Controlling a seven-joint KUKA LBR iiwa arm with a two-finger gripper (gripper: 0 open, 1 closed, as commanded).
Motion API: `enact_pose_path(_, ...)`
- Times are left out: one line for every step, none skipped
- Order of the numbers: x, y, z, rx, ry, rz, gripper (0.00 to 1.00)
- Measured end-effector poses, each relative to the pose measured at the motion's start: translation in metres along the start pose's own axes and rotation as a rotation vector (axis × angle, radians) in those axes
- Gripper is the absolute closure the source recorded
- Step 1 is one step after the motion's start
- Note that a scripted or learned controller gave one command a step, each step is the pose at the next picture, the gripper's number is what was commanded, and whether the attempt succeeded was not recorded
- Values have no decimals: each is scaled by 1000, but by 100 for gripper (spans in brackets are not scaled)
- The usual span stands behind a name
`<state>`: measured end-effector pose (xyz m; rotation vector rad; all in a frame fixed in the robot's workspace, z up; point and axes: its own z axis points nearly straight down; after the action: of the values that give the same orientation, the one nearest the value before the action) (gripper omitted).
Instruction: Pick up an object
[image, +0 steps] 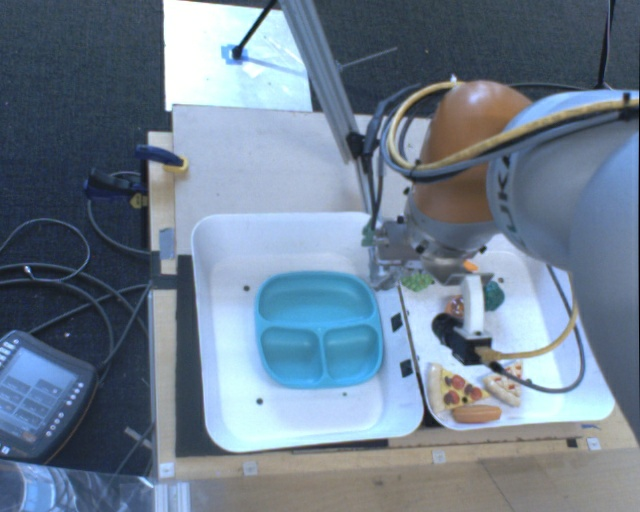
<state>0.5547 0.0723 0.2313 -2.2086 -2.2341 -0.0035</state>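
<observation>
— Where are the toys?
— In the right bin (590, 395): a pizza slice (452, 384), a hot dog (476, 412), a second slice (506, 384), a green piece (493, 296), all near its front.
— And the gripper (384, 276)?
— Low over the wall between the bins, by the blue tray (320, 328) in the left bin (225, 300). Whether it's closed, I cannot tell.
— Holding anything?
— Nothing visible.

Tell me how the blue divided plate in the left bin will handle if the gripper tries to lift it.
The blue divided plate looks like rigid moulded plastic, so probably stiff and light. It lies flat in the left bin, unlikely to roll or tip. Its smooth, low rim may be slippery, and a push would likely just slide it.
</observation>
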Motion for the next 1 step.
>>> enact_pose_path(22,-19,3,3,-1,4,100)
